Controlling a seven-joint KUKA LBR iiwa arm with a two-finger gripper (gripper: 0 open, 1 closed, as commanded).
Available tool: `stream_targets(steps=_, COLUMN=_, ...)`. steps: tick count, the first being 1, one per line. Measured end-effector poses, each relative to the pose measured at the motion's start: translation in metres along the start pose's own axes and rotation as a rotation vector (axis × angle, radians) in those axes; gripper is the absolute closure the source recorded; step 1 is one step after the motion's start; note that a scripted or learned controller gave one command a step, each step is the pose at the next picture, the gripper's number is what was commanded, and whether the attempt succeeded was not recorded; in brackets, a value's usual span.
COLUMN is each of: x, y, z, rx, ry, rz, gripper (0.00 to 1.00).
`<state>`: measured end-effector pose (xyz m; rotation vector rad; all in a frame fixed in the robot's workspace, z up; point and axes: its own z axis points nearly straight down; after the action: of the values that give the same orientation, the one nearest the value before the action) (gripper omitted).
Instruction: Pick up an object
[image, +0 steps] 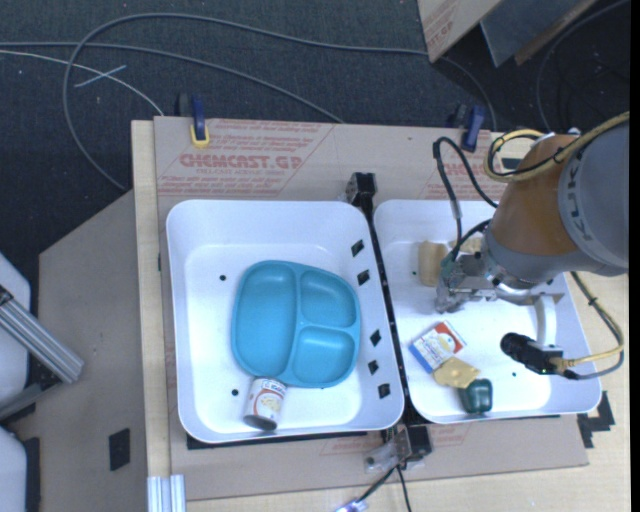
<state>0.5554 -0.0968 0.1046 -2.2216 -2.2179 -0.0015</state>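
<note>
**Arm low over the right bin, nothing seen in its jaws**

On the bench (150, 300), the left bin (190, 400) holds a blue divided plate (296, 324) lying flat near its middle. A small can (264, 402) lies on its side just below the plate's lower left edge, close to the bin's front wall. The right bin (520, 400) holds a tan object (431, 262) near its upper left, partly hidden by the gripper (458, 290), which sits just beside it. Whether the jaws are wide or narrow cannot be told, and no object shows between them. Lower down lie a small blue and white packet (437, 346), a yellowish piece (455, 373) touching its lower corner, and a dark green object (477, 396) just right of that. The grey arm (590, 200) with its orange band (530, 200) covers the bin's upper right.
</note>
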Motion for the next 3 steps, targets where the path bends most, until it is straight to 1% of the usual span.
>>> stream_targets(steps=1, x=0.0, y=0.007, z=-0.061, rx=-0.005, ry=-0.003, rz=-0.003, gripper=1.0)
stream_targets(steps=2, x=0.001, y=0.008, z=-0.115, rx=-0.005, ry=-0.003, rz=-0.003, gripper=1.0)
stream_targets(steps=3, x=0.047, y=0.002, z=-0.123, rx=0.0, ry=0.0, rz=-0.005, gripper=1.0)
